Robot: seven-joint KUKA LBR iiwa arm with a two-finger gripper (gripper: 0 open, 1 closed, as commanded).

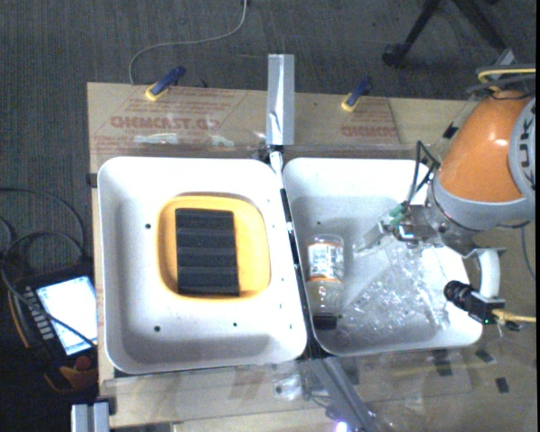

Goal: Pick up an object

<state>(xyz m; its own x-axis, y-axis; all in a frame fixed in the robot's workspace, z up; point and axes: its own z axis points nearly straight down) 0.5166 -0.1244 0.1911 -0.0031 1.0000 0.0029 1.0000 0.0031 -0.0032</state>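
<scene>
A clear plastic bottle (325, 268) with a white label and a dark cap lies in the right bin (342, 183), near its left wall. To its right a crumpled clear plastic wrapper (396, 291) spreads over the bin floor. In the left bin (126, 241) sits a yellow block with a black ridged top (207, 250). The arm with its orange band (486, 156) hangs over the right side of the right bin. My gripper (400, 228) reaches down just above the wrapper's upper edge, to the right of the bottle.
Between the bins a metal post (279, 97) stands at the back. Two blue-and-yellow clamps (165, 82) hold the board behind the bins. A black cable fitting (463, 297) hangs off the arm by the right bin's right rim.
</scene>
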